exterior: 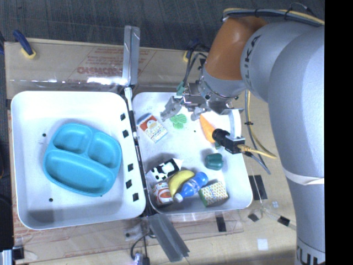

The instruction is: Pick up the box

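Arm: the grey arm [287, 93] comes in from the right and bends over the right-hand bin, its orange band over the far rim.
Left bin: the left bin [22, 148] holds a blue divided tray [83, 158] and little else.
Right bin: the right bin [242, 195] is crowded along its near edge: a yellow banana [180, 180] on a blue bottle [194, 185], a patterned green block [213, 193], a black-and-white carton [163, 170], a dark green lump [214, 160]. An orange piece [207, 127] and a green scrap [178, 120] lie farther back.
Box: the box [153, 128], a small white carton with a red and orange print, lies flat by the dividing wall in the far-left part of the right bin, apart from the pile.
Handling: probably light, thin card, stiff enough for a gentle pinch but easy to crush; the printed face may be slick. Across its short sides looks the best hold.
Room: open floor on the side facing the arm; the wall crowds the other side.
Gripper: the gripper [175, 107] hangs just beyond the box towards the arm; whether its claw is wide or narrow I cannot tell.
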You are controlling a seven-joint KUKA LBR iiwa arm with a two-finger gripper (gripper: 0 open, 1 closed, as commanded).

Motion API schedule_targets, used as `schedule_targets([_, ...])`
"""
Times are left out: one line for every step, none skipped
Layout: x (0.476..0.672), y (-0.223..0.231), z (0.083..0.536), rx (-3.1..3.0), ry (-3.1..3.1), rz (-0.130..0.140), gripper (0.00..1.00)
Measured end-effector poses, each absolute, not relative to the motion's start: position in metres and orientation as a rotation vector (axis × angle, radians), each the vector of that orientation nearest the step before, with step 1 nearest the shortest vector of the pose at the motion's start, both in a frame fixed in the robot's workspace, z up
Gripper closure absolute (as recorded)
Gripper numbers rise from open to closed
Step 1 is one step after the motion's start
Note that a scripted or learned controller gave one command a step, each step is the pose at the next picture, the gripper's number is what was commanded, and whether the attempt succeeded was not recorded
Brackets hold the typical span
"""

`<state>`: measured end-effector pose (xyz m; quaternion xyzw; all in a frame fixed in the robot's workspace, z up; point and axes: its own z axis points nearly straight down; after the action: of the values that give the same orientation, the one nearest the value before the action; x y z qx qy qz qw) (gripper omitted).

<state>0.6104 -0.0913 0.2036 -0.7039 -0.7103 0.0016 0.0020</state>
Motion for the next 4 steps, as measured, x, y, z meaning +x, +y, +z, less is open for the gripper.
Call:
schedule_targets([0.610, -0.091, 0.204, -2.208, -2.229, 0.005, 0.00])
schedule_targets([0.570, -0.083, 0.252, -2.163, -2.273, 0.003, 0.00])
schedule_targets([0.630, -0.067, 0.191, -2.114, -2.322, 0.005, 0.00])
schedule_targets([0.609, -0.103, 0.091, -1.774, -2.589, 0.003, 0.00])
